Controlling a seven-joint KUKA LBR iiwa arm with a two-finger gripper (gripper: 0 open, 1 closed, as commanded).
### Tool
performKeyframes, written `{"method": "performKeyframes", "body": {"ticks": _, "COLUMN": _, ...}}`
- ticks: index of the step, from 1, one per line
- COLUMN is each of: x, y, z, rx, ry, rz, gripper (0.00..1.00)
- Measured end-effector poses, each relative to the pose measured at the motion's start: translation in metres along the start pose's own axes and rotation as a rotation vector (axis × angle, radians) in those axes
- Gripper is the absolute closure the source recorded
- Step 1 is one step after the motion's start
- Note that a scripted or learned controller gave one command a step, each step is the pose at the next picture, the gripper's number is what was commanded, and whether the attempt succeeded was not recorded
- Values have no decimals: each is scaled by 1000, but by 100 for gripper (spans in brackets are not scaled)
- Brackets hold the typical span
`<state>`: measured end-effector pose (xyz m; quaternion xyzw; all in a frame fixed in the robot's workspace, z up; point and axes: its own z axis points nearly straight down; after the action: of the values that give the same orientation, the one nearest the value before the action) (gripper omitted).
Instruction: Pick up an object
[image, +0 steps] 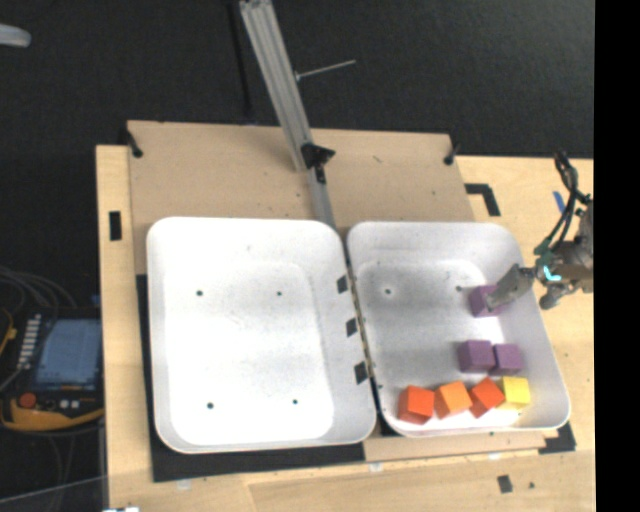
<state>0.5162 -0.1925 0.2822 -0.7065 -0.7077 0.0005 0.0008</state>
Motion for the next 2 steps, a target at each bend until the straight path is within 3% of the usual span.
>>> {"method": "performKeyframes", "body": {"ticks": 1, "x": 0, "y": 1, "z": -2, "rx": -4, "ry": -1, "rz": 0, "gripper": 0}}
{"method": "performKeyframes", "body": {"ticks": 2, "x": 5, "y": 4, "z": 59, "rx": 3, "ry": 0, "rz": 3, "gripper": 0}}
